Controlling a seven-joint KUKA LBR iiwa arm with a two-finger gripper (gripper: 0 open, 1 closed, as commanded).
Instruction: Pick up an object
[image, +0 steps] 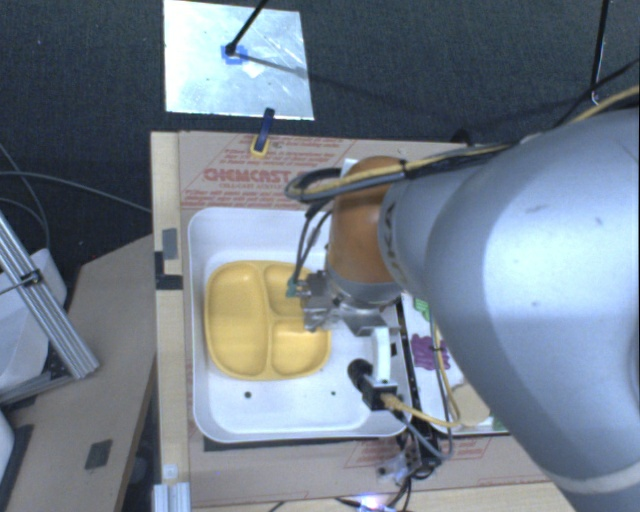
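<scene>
Dark carpet (80, 90), perhaps foil sheet (238, 58)

The big grey robot arm (520, 300) runs off the frame at three o'clock and five o'clock, its base out of sight. It blankets nearly all of the right-hand shallow white bin (428, 340), leaving a sliver at its nine o'clock side with a purple scrap (427, 352) too small to identify. The gripper (318, 305) sits under the orange-banded wrist (358, 240), fingers impossible to make out. The yellow divided plastic tray (260, 320) loses its three o'clock edge beneath that wrist.
</scene>
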